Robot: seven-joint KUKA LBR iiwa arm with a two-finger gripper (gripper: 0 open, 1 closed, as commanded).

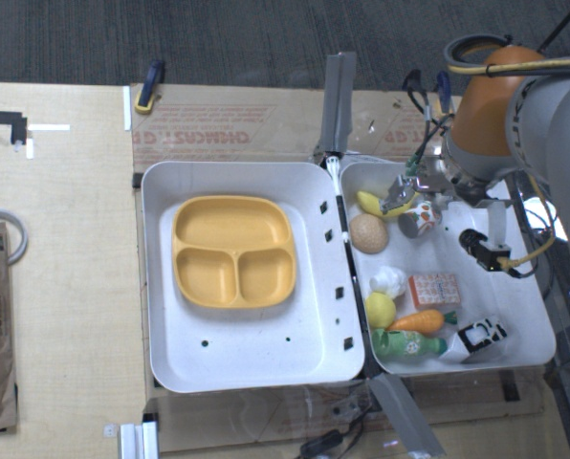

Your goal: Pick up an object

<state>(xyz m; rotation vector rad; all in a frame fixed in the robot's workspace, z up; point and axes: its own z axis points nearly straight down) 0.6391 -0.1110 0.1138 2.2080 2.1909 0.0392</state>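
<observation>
Seemingly the gripper (400, 197) hovers just beside the curved yellow banana (368, 203), against the right white bin (529, 347)'s back wall; I cannot tell its state. Risk: crowding from the tan round egg-like ball (368, 233) could spoil a grasp.

Arm (543, 122): grey, with an orange band (491, 103) above the wrist. Left bin (161, 285) and right bin (529, 338): both white. Divided plate (234, 251) in the left bin: uniform yellow-orange. Bench (65, 256): pale wood tone; the cardboard sheet (228, 127) behind the bins is brown with red lettering.

Right bin contents:
- Banana (368, 202): yellow.
- Egg-shaped item (368, 233): tan.
- Lemon (381, 310): yellow.
- Carrot (419, 322): orange.
- Bottle (409, 344): green.
- Small box (434, 290): red and white pattern.
- Small item (482, 334): black and white.
</observation>
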